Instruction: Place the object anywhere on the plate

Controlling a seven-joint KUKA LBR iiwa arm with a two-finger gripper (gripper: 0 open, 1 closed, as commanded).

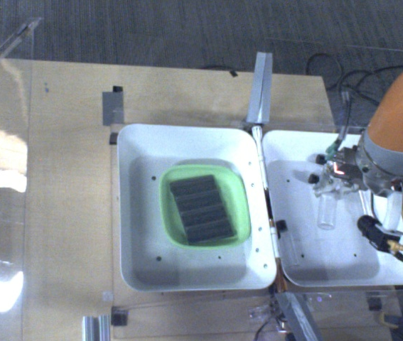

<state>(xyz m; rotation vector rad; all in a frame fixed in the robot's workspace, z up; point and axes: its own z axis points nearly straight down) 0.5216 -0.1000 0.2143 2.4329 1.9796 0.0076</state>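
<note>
Starting in the left bin (133, 212), we see the green plate (169, 212) resting near its middle, and on the plate lies a dark ribbed object (201, 209), flat and slightly turned, well within the rim. Judging from how things lie, we take the placing step to be done: the object already sits on the plate, and nothing of it hangs over the edge. Moving right across the divider between the bins, we come to the right bin (308, 261), where the arm (400, 126) reaches in from the bench's right edge, its orange band above the wrist. The pincer (327, 204) hangs over the middle of that bin, well apart from the plate; its pale fingers point down toward the bin floor, and we cannot tell how far open they stand. We see nothing between them. As we judge it, the next move calls only for the arm to lift away without disturbing the left bin.
</note>
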